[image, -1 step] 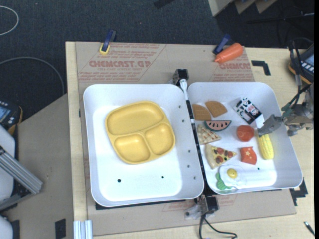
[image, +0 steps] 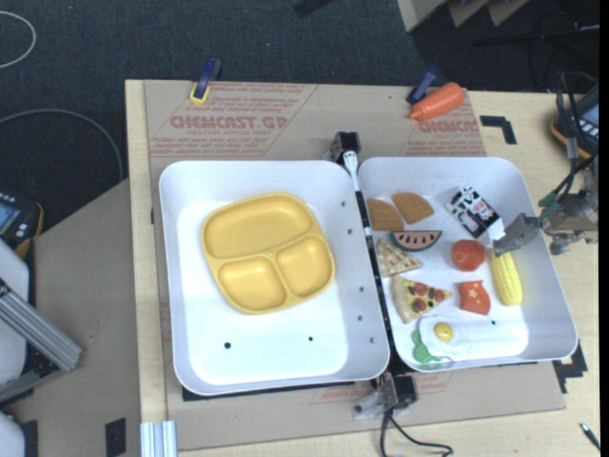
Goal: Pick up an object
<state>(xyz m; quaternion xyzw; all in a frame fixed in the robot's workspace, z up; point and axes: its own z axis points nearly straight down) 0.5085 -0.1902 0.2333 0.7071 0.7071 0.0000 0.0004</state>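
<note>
Hand (image: 515, 233) seemingly just above corn cob (image: 507, 277)

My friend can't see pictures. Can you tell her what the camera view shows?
Two white bins sit side by side on a bench: the left bin holds a yellow divided plate, and the right bin holds toy food, including corn, a tomato, a pizza slice and a fried egg. The end effector reaches in from the right, just above the corn.
</note>
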